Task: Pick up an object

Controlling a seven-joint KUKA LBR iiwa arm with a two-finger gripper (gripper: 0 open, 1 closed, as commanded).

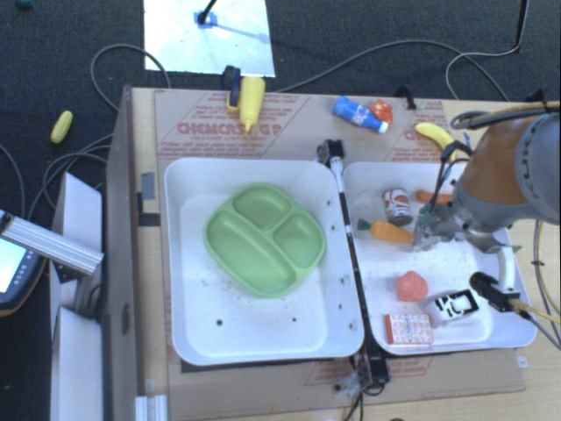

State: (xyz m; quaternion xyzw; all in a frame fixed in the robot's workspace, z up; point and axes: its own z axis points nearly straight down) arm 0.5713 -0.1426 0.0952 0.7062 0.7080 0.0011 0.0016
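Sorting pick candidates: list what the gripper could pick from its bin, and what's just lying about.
Pick candidates, right bin:
orange carrot-shaped toy
small red-and-white can
red lumpy toy
orange patterned box
black-and-white block

Lying about:
green divided plate, left bin
yellow bottle
blue bottle
yellow banana

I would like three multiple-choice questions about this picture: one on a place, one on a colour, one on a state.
1. Where is the green plate?
A. left bin
B. right bin
C. on the floor

2. What colour is the ball in the right bin?
A. blue
B. red
C. black

3. How does the green plate lie?
A. standing on its edge
B. under a box
C. flat, hollows facing up

Answers: 1 A, it lies inside the left bin. 2 B, it looks red-pink. 3 C, its three hollows face the camera.
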